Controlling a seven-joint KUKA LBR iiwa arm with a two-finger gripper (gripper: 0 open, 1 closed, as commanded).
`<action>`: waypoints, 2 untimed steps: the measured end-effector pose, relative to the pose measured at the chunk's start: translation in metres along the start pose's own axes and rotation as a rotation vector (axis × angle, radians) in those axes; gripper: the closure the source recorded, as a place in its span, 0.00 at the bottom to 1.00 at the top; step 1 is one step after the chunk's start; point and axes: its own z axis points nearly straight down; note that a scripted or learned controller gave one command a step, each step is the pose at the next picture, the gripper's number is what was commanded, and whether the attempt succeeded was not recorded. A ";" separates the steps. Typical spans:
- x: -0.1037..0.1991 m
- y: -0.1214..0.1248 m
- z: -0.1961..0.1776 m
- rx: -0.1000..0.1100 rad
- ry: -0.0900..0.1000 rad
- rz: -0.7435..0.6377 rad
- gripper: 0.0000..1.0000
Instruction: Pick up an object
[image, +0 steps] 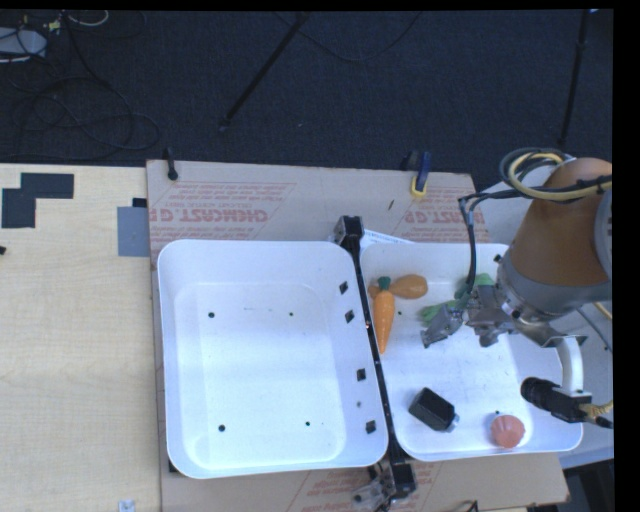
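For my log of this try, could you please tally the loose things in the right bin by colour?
Orange: 2, a carrot and a rounded piece.
Black: 1, a block.
Pinkish red: 1, a ball.
Green: 1, partly hidden beside the gripper, kind unclear.
Total: 5.

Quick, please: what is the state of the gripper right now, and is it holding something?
Gripper: over the right white plastic bin, beside a green object; open or shut cannot be told, and no held object is visible.
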 end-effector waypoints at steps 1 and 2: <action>-0.011 0.065 -0.141 -0.019 -0.004 -0.002 0.00; 0.024 0.007 -0.006 0.014 0.004 0.002 0.00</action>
